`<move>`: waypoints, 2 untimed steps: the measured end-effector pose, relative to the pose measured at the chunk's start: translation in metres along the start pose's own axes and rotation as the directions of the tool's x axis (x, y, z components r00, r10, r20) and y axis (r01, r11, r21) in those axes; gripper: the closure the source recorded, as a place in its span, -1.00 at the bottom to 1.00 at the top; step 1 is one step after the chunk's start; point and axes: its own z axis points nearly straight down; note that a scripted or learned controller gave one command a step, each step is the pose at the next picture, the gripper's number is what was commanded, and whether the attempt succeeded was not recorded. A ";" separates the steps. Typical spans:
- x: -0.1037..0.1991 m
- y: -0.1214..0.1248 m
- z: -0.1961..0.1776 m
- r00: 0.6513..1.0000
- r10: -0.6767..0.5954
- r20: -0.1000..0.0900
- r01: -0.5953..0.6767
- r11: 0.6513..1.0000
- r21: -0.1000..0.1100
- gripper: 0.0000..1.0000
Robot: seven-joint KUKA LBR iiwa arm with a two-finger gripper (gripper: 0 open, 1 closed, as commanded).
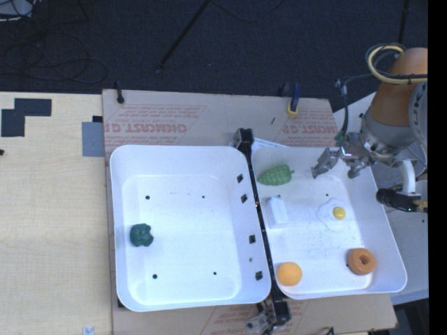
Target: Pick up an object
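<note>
My gripper (339,167) hangs over the far right part of the right bin (391,257), its fingers spread open with nothing between them. A fried egg toy (336,214) lies just in front of it on the bin floor. To its left, a green bumpy fruit (274,175) sits near the divider. A small white block (278,211) lies below that fruit. An orange ball (289,273) and a brown doughnut (361,261) rest at the near side of the same bin. A dark green broccoli piece (142,235) sits alone at the left of the left bin (181,159).
The grey arm with its orange band (401,89) comes in from the right above the bin's far corner. Both bins stand on a cardboard sheet (209,121), with a blue clamp (294,100) at its back edge. A black clip strip (250,201) joins the bins.
</note>
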 end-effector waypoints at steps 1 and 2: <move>-0.031 -0.030 -0.088 1.000 -0.001 0.002 0.001 1.000 -0.009 -1.00; -0.026 -0.013 0.084 1.000 -0.007 -0.002 0.007 1.000 0.001 -1.00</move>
